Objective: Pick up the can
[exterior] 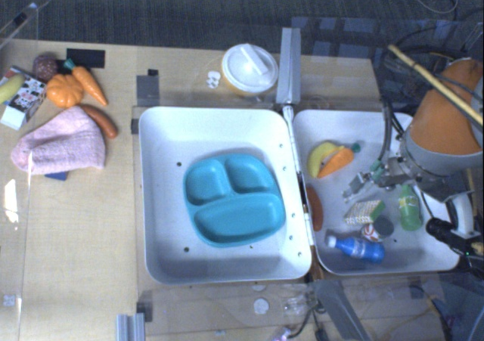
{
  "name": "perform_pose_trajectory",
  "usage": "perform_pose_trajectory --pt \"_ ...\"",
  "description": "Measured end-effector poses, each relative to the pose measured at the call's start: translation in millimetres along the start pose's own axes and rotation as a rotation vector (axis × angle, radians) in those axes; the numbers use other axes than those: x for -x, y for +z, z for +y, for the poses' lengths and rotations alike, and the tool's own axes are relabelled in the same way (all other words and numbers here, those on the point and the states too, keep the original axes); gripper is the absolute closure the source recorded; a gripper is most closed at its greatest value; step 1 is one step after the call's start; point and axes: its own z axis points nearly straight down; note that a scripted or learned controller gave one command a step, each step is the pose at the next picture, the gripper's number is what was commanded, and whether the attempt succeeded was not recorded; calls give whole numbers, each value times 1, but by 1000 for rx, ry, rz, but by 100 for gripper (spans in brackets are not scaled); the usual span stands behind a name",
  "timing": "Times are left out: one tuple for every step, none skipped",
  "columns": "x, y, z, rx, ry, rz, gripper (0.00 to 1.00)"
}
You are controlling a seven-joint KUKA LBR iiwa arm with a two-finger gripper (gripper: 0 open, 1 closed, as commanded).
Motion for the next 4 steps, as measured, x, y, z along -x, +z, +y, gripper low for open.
perform_pose_trajectory --pt "6 89 -24 14 161 -3 0" --pt "72 88 -41 15 144 9 0" --pt "76 76 -39 24 145 -5 100" --pt "70 76 -37 22 134 7 0"
